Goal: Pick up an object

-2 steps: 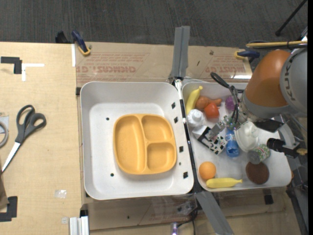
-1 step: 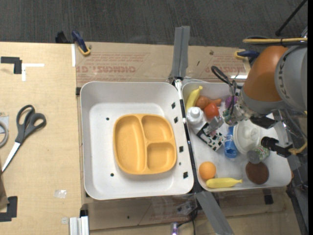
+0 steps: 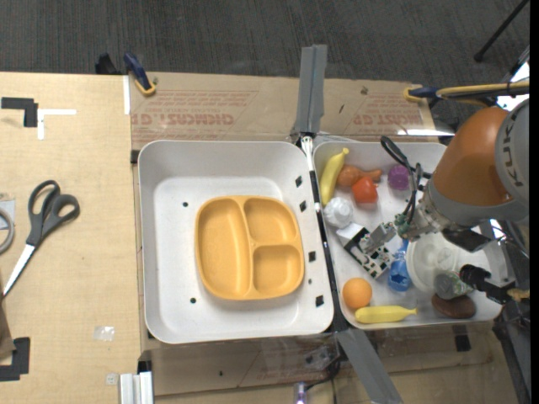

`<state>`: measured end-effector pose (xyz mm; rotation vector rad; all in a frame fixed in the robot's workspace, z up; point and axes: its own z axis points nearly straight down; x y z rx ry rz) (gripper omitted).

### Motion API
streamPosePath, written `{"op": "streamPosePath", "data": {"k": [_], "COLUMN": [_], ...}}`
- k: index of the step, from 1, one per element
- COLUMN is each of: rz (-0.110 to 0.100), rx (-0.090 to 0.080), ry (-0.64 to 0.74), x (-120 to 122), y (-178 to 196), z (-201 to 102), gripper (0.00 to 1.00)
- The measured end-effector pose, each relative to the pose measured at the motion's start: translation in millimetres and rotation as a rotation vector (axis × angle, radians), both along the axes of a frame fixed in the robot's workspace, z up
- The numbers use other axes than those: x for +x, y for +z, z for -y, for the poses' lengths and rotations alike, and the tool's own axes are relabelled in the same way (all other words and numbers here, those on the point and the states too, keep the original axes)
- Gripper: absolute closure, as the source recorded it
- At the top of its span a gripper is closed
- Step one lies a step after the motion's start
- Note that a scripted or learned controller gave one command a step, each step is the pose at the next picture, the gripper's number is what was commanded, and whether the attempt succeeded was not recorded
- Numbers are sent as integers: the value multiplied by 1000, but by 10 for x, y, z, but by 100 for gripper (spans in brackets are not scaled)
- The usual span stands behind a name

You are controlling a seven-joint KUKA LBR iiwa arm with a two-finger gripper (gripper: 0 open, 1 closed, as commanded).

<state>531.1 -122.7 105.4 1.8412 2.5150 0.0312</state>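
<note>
The arm's hand (image 3: 381, 251) is down in the right bin (image 3: 337, 276), among a banana (image 3: 333, 173), an orange (image 3: 357, 293) and a purple ball (image 3: 397, 176); whether it grips anything I cannot tell. A yellow divided tray (image 3: 249, 247) lies in the left bin (image 3: 160, 225).

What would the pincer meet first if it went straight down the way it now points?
Probably the black-and-white object in the right bin. The pincer hangs just over it, with the blue item beside. Depth is hard to judge from above, so it may already touch.
</note>
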Motion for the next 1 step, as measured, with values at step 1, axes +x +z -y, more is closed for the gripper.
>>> {"op": "streamPosePath", "data": {"k": [1], "rz": [7], "rx": [3], "ry": [3], "x": [32], "y": [131], "z": [-12], "gripper": [100]}}
